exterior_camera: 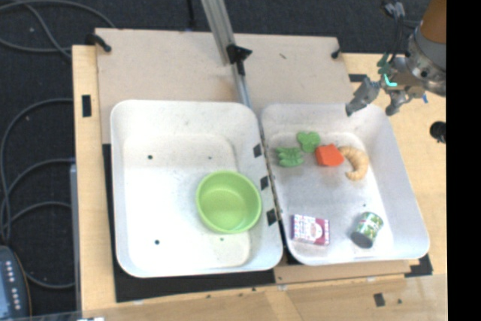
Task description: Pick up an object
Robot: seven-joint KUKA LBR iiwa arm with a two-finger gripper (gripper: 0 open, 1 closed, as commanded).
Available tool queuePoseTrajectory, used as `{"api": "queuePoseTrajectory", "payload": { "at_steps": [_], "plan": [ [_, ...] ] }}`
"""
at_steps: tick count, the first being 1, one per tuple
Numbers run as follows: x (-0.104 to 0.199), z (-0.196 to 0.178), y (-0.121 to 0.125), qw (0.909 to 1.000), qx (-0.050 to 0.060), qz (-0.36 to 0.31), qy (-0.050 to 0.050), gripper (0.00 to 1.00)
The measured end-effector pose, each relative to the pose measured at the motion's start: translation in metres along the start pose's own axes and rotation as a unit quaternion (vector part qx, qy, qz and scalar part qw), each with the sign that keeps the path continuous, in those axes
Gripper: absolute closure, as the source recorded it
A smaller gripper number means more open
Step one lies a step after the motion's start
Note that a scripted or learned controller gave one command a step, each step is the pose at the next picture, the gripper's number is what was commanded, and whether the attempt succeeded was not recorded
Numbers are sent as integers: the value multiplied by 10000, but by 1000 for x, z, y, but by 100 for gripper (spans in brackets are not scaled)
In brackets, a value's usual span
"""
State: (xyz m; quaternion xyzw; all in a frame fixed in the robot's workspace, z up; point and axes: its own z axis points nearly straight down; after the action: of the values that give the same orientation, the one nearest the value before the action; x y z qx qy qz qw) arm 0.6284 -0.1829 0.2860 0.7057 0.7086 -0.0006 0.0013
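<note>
In the right bin [398, 184] lie two green toy pieces [299, 147], an orange-red block [328, 155], a tan croissant-shaped toy [355, 162], a small purple-and-white packet [310, 229] and a green can on its side [367, 228]. The left bin [143, 162] bears a lime green bowl [228, 201]. My gripper [378, 96] hangs above the right bin's far right corner, well above and to the right of the croissant. Its fingers are spread open, with nothing between them.
A slanted metal pole [214, 7] rises from the bench behind the bins, ending at a clamp above the divide between them. Cables lie on the dark floor at the left. Bare cardboard bench surface [180, 64] runs behind the bins.
</note>
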Motion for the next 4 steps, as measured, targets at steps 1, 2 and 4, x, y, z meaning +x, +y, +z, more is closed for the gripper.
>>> {"api": "queuePoseTrajectory", "payload": {
  "at_steps": [1, 2, 4],
  "plan": [
    [-5, 45, -6, 10000, 20, 25, 3, 0],
    [-4, 90, 1, 10000, 17, 15, 3, 0],
    [-13, 129, -6, 10000, -18, 30, -2, 100]
  ]
}}
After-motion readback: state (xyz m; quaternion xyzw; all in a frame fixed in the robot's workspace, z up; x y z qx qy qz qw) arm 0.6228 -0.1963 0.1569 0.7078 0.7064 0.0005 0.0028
